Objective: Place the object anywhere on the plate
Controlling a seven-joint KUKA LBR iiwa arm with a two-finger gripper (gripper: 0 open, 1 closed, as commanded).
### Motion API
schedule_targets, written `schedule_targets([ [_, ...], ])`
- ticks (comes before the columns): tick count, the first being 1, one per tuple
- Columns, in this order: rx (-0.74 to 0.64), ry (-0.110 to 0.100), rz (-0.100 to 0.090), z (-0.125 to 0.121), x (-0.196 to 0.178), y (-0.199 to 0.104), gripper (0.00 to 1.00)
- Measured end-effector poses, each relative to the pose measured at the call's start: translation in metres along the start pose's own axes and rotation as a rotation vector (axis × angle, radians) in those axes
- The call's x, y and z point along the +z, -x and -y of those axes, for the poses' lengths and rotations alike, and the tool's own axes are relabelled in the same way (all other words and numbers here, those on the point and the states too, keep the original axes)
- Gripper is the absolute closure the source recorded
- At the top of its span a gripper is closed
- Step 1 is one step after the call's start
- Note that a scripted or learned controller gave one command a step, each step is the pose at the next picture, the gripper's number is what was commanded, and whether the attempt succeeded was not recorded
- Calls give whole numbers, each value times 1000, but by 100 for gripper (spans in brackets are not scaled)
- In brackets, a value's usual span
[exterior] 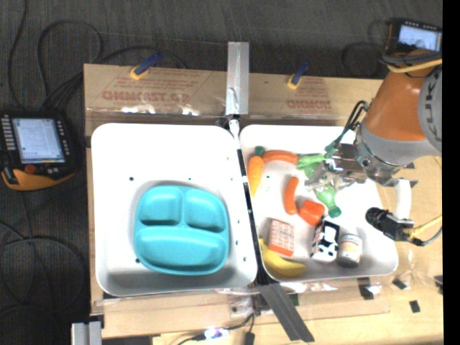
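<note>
The gripper [332, 177] is being hung over a crowded pile of toys [305, 218] in the right bin [381, 261]; its state cannot be told. A wrong toy could be grabbed. The blue plate [180, 228] is being left waiting, well apart.

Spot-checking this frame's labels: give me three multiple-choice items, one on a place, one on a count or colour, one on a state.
1. Where does the plate lie?
A. the left bin
B. the right bin
C. on the bench outside the bins

2. How many compartments does the plate have?
A. one
B. three
C. five

3. What lies on the plate now?
A. a banana
B. a carrot
C. nothing

Answers:
1. A: the blue plate sits in the left bin, while the toy food is heaped in the right bin.
2. B: two small compartments at the top and one wide one below.
3. C: its surface is bare; the banana and carrot lie in the right bin, where the gripper hovers.
</note>
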State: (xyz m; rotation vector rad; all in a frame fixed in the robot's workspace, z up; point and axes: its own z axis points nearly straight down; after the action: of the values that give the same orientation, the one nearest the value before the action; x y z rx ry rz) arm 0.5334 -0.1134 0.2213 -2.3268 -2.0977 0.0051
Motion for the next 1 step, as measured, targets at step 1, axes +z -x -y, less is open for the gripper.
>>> schedule_targets([
  [1,-161,-1,4,-8,12,-109,100],
])
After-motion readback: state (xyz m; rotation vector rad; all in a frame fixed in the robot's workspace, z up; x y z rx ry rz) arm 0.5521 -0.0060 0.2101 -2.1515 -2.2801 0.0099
